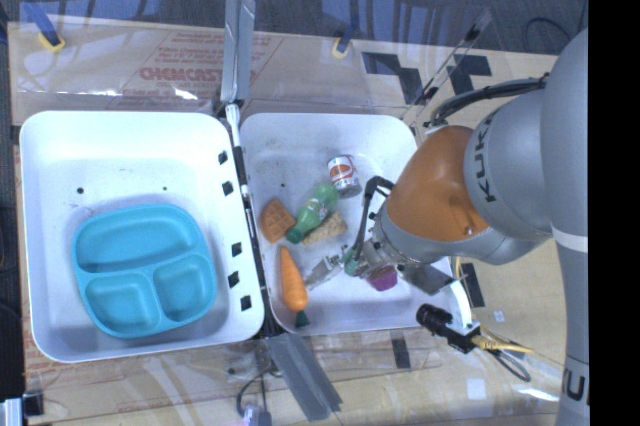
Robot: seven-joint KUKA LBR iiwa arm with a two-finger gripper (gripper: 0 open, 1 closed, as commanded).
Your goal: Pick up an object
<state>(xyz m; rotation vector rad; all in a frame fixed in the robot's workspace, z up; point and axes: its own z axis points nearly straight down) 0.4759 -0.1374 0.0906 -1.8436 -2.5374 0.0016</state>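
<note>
Grey arm [500, 184] overhangs right bin [300, 139]; carrot [292, 282] lies lengthwise, green end seemingly nearest.

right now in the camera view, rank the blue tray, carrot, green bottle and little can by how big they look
1. blue three-compartment plastic tray, by far the largest
2. orange toy carrot
3. green plastic bottle, close to the carrot, so that order is unsure
4. small red and silver can, smallest

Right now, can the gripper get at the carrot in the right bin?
Probably yes. The carrot lies apart from the other items near the right bin's left wall, uncovered from above, and the gripper hangs just to its right.
</note>
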